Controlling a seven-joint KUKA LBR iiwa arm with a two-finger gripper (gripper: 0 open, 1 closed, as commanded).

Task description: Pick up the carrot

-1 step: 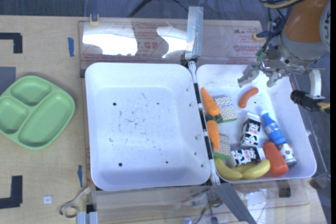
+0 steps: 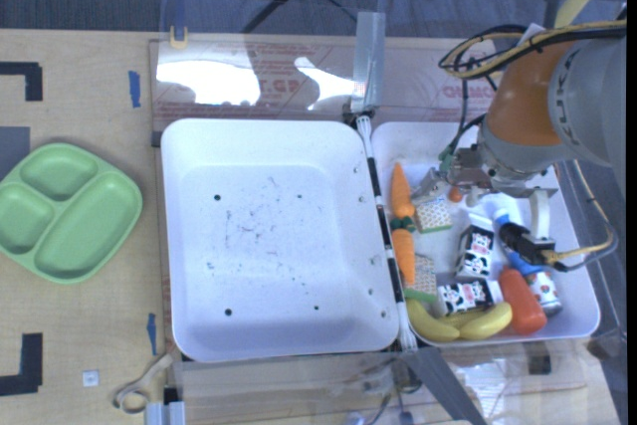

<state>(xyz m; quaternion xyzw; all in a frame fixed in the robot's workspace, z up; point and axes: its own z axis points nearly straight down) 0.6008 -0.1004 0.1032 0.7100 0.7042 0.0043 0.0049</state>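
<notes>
The long orange carrot (image 2: 402,226) lies lengthwise against the left wall of the right white bin (image 2: 581,314), beside the divider between the two bins. The grey arm's gripper (image 2: 460,176) hangs over the upper middle of that bin, to the right of the carrot's upper end and apart from it. Whether the claw is apart or together cannot be told. A yellow banana (image 2: 460,323) rests along the bin's lower edge.

Grey KUKA arm (image 2: 597,105) w/ fat rounded links, showing an orange band (image 2: 523,105) above the wrist. Black & yellow cables (image 2: 478,55) are looping off at 12 o'clock of the band; wrist hardware is looking dark.
</notes>
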